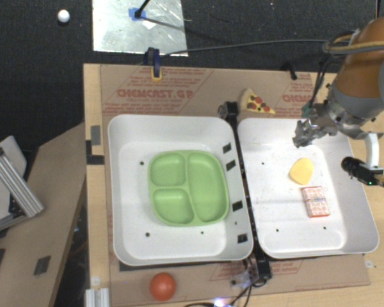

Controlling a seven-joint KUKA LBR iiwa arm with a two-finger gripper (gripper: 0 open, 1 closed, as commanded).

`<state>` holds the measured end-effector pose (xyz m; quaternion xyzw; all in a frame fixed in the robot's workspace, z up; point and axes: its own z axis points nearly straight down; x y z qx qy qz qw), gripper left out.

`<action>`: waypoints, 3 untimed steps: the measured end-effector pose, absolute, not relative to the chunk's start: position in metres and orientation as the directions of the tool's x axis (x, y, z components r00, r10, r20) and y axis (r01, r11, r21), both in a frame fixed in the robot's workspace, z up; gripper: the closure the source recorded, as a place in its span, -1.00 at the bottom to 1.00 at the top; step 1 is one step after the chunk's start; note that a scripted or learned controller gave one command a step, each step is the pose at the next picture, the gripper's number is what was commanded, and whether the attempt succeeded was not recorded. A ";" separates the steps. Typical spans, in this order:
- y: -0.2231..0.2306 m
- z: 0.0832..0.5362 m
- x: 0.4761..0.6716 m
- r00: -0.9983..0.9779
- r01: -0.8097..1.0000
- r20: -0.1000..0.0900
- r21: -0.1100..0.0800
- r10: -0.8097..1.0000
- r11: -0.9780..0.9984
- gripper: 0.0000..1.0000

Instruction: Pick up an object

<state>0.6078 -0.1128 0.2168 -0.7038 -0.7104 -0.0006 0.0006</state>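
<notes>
Arm poised over the right bin, with 2 loose items lying in it.

Nearest the camera, an orange ball (162,286) sits on the bench below the left bin (125,238), which holds a green divided tray (187,187) with 3 compartments. In the right bin (352,235) a small red-and-white box (315,201) lies just beside a yellow piece (301,171), which is farther back. Beyond them the gripper (303,135) hangs over the bin's far edge, nothing visibly between its fingers; their spread I cannot tell. A pizza-slice toy (256,102) rests behind the bins.
</notes>
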 end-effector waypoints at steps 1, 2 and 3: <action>-0.053 0.216 0.595 -0.010 1.000 0.002 0.001 1.000 0.010 1.00; 0.003 0.230 0.591 -0.010 1.000 0.002 0.002 1.000 0.010 1.00; 0.061 0.219 0.585 -0.010 1.000 0.002 0.000 1.000 0.010 1.00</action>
